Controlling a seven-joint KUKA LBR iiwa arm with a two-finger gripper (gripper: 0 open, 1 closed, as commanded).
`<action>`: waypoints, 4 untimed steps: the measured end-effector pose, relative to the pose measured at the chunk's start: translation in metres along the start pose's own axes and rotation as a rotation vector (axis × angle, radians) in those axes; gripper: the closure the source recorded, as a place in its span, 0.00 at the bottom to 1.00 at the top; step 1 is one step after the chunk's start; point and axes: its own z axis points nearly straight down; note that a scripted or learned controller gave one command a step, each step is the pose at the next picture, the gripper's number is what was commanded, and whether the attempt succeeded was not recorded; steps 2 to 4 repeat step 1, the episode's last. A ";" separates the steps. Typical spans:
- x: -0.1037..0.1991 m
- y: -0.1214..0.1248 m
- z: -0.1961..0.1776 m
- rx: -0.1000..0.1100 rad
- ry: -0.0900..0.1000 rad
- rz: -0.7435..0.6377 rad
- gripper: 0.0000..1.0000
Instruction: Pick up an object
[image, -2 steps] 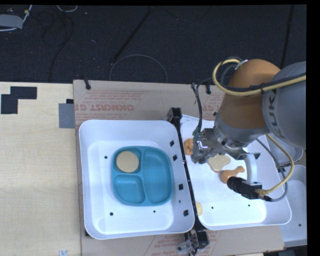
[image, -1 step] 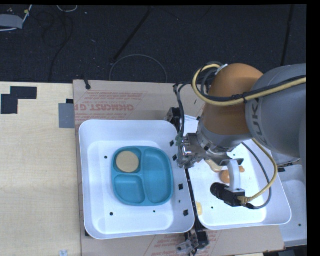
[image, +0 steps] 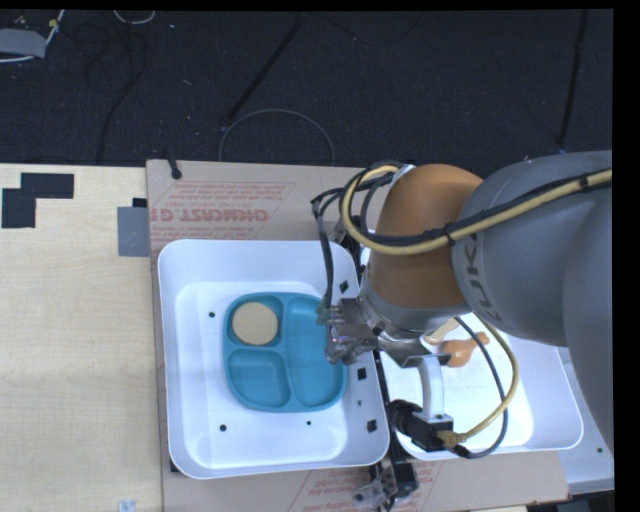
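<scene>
A blue divided tray (image: 275, 362) lies in the left white bin (image: 190, 400); a tan round disc (image: 254, 323) rests in its upper-left compartment. My gripper (image: 338, 340) hangs at the tray's right edge, over the wall between the two bins, under the orange wrist band (image: 425, 225). An orange object (image: 458, 350) shows in the right bin (image: 545, 410), partly hidden by the arm.
The grey arm covers most of the right bin. Yellow and black cables loop around the wrist and hang toward the bench's front edge (image: 440, 430). Cardboard (image: 210, 205) lies under the bins, with a wooden bench top to the left.
</scene>
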 end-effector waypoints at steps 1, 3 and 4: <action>-0.002 0.001 -0.001 -0.003 -0.001 0.004 0.00; -0.002 0.001 -0.001 -0.003 -0.001 0.004 0.00; -0.002 0.001 -0.001 -0.003 -0.001 0.004 0.00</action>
